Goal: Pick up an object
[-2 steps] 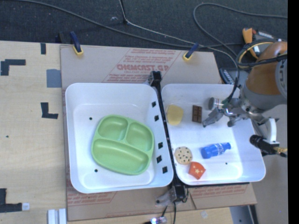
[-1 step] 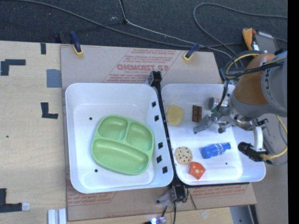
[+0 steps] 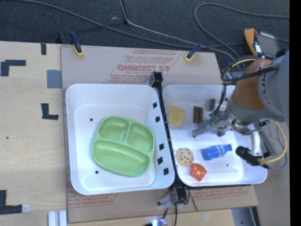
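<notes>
Two white bins [image 3: 77, 102]; one green divided plate [image 3: 124, 146]; one blue bottle [image 3: 216, 151]; one cookie [image 3: 185, 157]; one brown block [image 3: 198, 114].

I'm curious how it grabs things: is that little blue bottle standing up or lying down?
Lying down. The blue bottle rests on its side on the floor of the right bin, its cap end pointing toward the arm's side.

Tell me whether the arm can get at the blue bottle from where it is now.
Probably yes. The blue bottle lies on the floor of the right bin just below the gripper, with bare space around it and nothing stacked on top.
</notes>
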